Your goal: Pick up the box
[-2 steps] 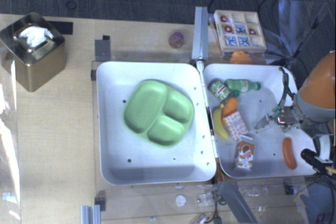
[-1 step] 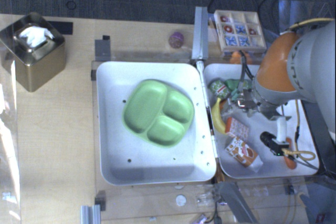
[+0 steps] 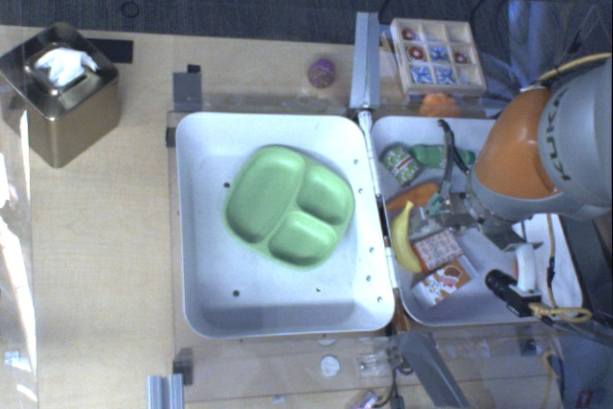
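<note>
Camera view, looking down on both bins. The arm reaches in from three o'clock, orange band bulging over the right bin, and the gripper hangs low in the clutter near that bin's middle. Whether its fingers are spread or closed I cannot tell; the wrist and cabling blur that spot, and nothing is plainly between them.

The box, a small flat carton with a red-and-white printed face, lies just at six o'clock of the gripper, tilted. A second small carton sits touching it further toward six. At nine o'clock of the box lies a banana, close alongside; at eleven, a green packet.

The left bin carries a green divided tray.

My read: the box looks light, thin card, stiff enough across its edges but easily crushed on the broad face, perhaps a bit slick. Best hold seems to be across the two long edges, clear of the banana side.
</note>
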You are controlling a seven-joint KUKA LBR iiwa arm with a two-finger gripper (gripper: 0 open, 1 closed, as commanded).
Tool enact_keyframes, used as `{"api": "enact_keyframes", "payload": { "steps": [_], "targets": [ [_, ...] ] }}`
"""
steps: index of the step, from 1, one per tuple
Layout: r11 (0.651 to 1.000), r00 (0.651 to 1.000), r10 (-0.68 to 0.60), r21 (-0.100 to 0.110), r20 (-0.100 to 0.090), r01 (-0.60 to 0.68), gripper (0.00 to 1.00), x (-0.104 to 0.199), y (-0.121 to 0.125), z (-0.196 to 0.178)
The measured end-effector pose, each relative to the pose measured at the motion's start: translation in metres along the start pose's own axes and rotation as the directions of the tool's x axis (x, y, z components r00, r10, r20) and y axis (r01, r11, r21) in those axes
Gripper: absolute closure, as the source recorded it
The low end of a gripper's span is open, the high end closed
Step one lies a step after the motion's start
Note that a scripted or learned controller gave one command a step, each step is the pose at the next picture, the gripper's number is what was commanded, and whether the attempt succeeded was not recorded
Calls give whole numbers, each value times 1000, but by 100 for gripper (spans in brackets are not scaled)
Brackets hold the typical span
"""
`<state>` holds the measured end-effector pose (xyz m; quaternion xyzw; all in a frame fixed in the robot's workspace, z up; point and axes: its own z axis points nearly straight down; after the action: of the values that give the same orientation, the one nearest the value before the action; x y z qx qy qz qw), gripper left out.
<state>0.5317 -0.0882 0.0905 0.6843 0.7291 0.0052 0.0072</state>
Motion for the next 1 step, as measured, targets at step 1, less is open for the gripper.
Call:
{"api": "enact_keyframes", "payload": {
  "steps": [1],
  "targets": [
    [1000, 1000, 0, -11, 4, 0, 100, -1, 4, -13]
  ]
}}
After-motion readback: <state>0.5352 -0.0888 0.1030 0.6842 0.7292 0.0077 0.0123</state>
